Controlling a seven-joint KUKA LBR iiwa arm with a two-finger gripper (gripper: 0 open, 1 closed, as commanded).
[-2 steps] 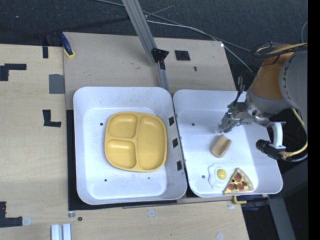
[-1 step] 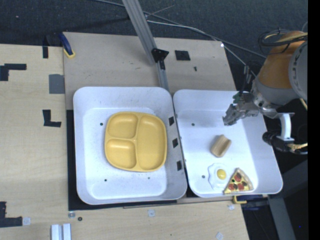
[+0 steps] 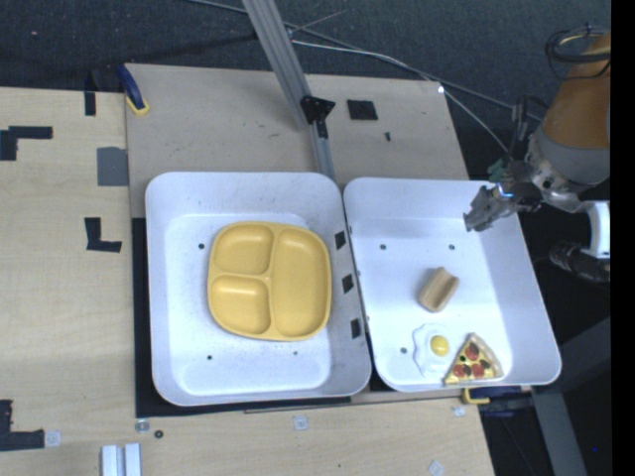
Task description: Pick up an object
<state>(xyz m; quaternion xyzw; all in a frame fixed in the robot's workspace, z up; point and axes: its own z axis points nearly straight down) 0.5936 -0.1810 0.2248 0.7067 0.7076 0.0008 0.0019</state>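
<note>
**Gripper at the right bin's far edge, three toy foods waiting**

Taking the right bin as the landmark and reading from the left: the left bin touches it along one side and holds a yellow three-compartment plate lying flat near its middle. Inside the right bin, a tan bread-like piece sits near the centre. Towards the near edge lies a toy fried egg, and just to its right a toy pizza slice, the two touching or nearly so. Any of these could serve as the object to pick up; none is lifted.

The gripper hangs over the right bin's far right rim, well apart from all three foods, with the orange-banded arm behind it at the right.

What could go wrong, as I judge it: the gripper is so close to the rim that a straight descent could strike the bin wall. The egg and pizza slice are thin and flat, so fingers may slide over them or catch both at once, given how close they lie. The bread piece looks the easier target, though its rounded shape could roll or squirt out of a closing grip.

The fingers appear as a dark, blurred cluster; I cannot tell how far open they are. Nothing is visible between them.
</note>
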